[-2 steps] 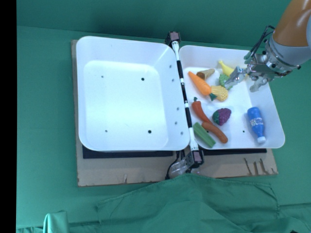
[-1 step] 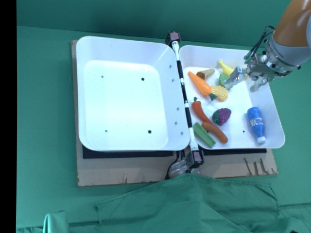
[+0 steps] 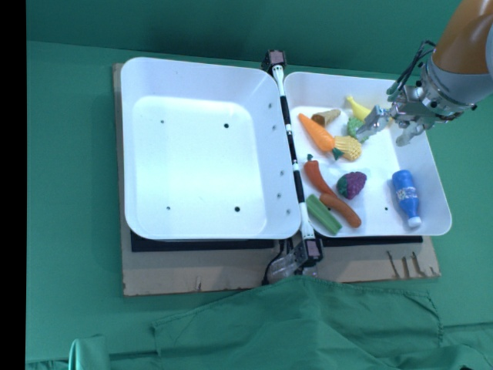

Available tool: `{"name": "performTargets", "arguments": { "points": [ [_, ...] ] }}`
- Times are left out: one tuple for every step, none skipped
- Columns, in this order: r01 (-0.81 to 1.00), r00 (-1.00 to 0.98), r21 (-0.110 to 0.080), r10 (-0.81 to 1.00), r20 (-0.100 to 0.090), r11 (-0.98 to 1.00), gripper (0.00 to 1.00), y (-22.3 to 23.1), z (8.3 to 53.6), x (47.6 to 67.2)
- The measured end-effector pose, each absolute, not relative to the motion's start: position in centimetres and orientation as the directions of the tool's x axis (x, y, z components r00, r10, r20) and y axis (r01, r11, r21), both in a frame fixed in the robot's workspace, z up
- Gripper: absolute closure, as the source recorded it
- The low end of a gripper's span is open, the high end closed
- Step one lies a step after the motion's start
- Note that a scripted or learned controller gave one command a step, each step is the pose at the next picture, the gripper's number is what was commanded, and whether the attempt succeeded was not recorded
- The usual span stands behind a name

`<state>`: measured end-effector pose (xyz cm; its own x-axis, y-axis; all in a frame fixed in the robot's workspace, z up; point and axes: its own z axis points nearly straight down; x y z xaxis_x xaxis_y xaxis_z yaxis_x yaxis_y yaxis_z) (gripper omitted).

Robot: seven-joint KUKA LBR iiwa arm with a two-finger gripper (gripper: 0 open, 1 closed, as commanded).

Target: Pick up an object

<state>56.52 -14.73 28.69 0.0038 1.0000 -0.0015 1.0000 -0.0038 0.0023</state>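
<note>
Two shallow white plastic bins (image 3: pixel 204 75) are set side by side. The grey two-finger gripper (image 3: pixel 387 128) is seen above the right bin's far end, jaws spread, nothing pinched. A blue plastic bottle (image 3: pixel 405 196) is laid near the right wall; its label cannot be read.

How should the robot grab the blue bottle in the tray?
Probably from above, pinching the blue bottle across its fat middle. It lies flat in the right bin, cap pointing to the near edge, with bare floor on both long sides for the pincer.
</note>
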Motion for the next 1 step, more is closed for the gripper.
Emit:
{"name": "performTargets", "arguments": {
  "points": [
    [1.000, 0.004, 0.002, 1.000, -0.001, -0.004, 0.00, -14.73, 28.69, 56.52]
  ]
}}
